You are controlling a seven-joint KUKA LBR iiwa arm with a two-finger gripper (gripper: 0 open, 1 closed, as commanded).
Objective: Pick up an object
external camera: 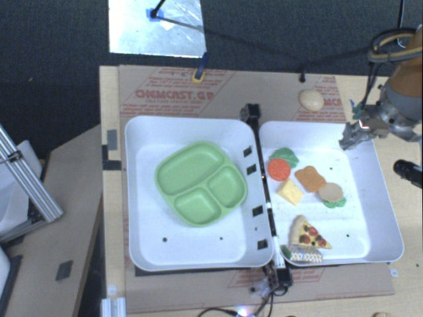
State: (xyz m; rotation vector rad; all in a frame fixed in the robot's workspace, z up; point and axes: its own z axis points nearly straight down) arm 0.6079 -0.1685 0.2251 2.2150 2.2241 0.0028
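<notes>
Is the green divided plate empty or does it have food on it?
Empty: the green divided plate shows three bare compartments; the toy food lies in the other bin.

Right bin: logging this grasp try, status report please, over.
Gripper over right bin's far edge, nothing seen between fingers. Toy tomato slice, cheese wedge, pizza slice lie untouched. Path unobstructed.

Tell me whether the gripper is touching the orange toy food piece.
Apart. The camera view shows the gripper at the right bin's upper edge, with bare white floor between it and the orange piece.
</notes>
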